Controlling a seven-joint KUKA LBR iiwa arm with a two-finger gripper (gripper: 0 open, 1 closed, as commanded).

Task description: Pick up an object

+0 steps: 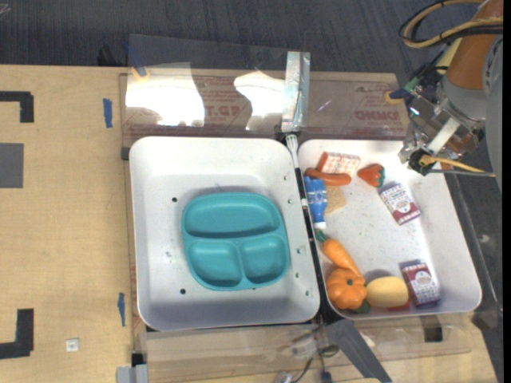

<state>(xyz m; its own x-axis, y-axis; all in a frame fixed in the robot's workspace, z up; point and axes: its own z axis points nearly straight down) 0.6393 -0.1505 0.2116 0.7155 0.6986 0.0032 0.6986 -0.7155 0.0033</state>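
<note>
The right bin [459, 238] holds several items. A red and white carton [340, 163] lies over a red sausage [334, 179], and a red pepper [370, 174] sits beside them. Below are a blue tube [316, 199], a maroon packet [399, 203], a carrot [340, 254], an orange pumpkin [346, 289], a yellow potato [386, 291] and a second maroon packet [419, 282]. My gripper [428, 140] hangs over the bin's far right corner, above and to the right of the pepper, with nothing seen held in it.
The left bin [152, 174] holds a teal divided plate [235, 239]. A clear plastic sheet with a metal strip [295, 94] stands behind the bins. Cardboard bench [56, 214] extends to the left.
</note>
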